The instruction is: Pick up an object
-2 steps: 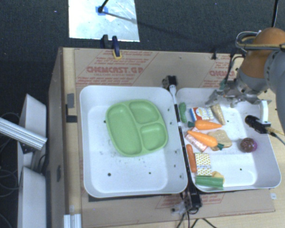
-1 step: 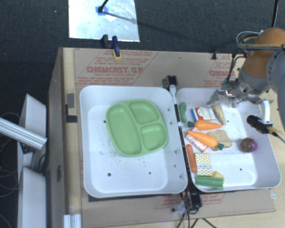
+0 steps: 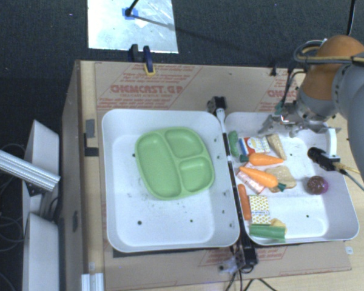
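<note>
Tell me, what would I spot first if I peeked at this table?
Probably the big green divided plate, alone in the left white bin. Next, the heap of toy food in the right white bin, with bright orange carrots near its middle. Above that bin's far corner hangs the grey arm with its orange band.

one fixed camera looks down (slanted) on both bins (image 3: 118, 180).

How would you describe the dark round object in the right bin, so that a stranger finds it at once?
Start at the right bin, the one crowded with toy food. Follow its right side, past the carrots. There, apart from the pile, lies the dark maroon ball; it is the one round, dark item among long orange and green pieces.
</note>
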Controlling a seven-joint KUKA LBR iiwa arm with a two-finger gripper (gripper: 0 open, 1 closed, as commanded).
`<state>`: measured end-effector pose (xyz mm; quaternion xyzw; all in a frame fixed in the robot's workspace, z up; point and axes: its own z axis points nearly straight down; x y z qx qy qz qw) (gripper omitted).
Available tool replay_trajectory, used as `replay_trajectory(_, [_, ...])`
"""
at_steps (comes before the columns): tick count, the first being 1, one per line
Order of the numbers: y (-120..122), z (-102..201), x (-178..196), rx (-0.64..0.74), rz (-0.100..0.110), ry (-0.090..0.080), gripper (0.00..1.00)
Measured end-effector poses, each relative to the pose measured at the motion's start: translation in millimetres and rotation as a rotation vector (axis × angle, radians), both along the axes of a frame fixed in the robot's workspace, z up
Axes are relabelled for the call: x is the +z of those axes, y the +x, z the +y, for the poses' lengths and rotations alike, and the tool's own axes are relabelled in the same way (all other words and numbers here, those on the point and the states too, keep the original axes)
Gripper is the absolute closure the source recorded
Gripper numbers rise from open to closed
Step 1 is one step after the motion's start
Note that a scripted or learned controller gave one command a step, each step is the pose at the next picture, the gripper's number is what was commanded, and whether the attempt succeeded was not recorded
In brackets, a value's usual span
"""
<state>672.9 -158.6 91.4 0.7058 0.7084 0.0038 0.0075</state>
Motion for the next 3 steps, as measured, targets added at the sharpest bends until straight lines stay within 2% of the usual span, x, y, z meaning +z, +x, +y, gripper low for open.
replay_trajectory(1, [-0.1,6.7,-0.1,0.000,0.000,-0.001,0.00])
replay_trajectory(2, [0.4,-4.4,-0.1,0.000,0.001,0.005,0.00])
replay_trajectory(3, [0.4,-4.3,-0.1,0.000,0.001,0.005,0.00])
